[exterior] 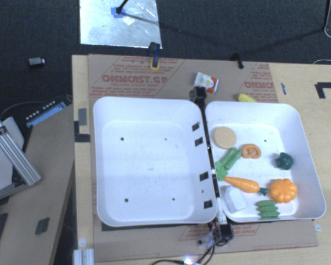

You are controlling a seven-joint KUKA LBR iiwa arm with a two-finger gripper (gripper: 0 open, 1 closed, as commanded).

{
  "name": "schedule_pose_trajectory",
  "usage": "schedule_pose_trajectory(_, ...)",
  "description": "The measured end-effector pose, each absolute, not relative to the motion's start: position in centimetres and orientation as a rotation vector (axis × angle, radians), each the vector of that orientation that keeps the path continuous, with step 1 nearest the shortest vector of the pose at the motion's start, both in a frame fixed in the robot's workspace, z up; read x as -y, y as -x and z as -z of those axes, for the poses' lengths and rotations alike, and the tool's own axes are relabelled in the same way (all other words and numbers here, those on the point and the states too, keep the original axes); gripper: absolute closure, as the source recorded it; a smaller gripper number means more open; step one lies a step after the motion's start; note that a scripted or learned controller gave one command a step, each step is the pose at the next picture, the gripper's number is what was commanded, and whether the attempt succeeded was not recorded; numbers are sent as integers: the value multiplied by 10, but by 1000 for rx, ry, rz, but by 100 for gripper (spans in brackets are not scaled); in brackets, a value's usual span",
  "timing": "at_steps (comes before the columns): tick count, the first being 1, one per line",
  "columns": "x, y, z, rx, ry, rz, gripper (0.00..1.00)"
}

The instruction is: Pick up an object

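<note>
Risk lies chiefly in crowding. All candidate objects sit in the right bin point(306, 142), and several are touching or nearly so: the carrot point(244, 184) lies with its tip against the orange pumpkin point(282, 190), its thick end just beside the white block point(234, 199), and the light green pod point(228, 161) runs close above it along the bin's left wall. A descent on any of these could strike a neighbour, push the target aside, or close on two things at once. The flat tan disc point(225, 137) and the pretzel point(251, 151) lie low on the bin floor and would likely slip out of a shallow pinch. The ridged green piece point(267, 208) sits near the front rim, where a finger could catch the wall.

The dark green vegetable point(284, 160) stands apart from the rest (the cleanest target, in my judgement). The pumpkin is round and may roll out of a grasp taken off centre.

The left bin point(149, 164) holds no candidates. A yellow item point(246, 98) rests on the tabletop point(132, 73) behind the right bin, outside it.

Whether the gripper stands apart or together cannot be told, nor can its position relative to the objects. No object is held, so the pick is not yet begun.
</note>
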State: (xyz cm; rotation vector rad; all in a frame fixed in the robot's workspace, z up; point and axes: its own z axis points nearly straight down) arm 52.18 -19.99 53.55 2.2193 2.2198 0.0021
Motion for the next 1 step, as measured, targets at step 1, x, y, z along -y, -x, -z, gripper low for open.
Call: schedule_pose_trajectory(1,205,-620,-532,-2229,-2214,-1,100)
